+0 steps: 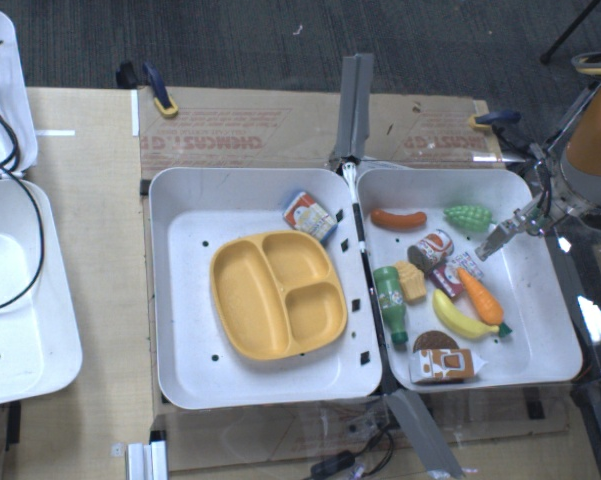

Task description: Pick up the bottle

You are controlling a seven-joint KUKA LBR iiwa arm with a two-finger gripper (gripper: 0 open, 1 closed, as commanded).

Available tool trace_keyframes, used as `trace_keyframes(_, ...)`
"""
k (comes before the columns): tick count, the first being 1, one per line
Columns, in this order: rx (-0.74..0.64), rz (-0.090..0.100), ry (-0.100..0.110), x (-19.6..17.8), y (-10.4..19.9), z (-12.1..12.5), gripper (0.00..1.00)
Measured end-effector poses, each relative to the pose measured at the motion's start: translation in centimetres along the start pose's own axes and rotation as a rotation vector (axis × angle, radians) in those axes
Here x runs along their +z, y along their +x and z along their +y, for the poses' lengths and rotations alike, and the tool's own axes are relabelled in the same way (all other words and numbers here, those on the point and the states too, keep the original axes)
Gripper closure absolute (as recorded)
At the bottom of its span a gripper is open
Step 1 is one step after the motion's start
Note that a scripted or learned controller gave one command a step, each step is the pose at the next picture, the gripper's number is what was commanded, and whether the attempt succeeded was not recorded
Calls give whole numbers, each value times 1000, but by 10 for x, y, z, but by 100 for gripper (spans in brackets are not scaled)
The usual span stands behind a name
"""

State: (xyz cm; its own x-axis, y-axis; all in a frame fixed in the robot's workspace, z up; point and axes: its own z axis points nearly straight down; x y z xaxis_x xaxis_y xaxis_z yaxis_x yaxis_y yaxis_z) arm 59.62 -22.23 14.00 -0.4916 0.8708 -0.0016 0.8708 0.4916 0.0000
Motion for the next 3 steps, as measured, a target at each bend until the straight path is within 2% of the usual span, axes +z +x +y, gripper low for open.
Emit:
trace_keyframes(1,-17,3,0,48,-19,62,0)
trace_keyframes(2,-20,-5,-4,36,-21,63,100)
trace_keyframes(3,-239,-3,-3,-85,-15,65,100)
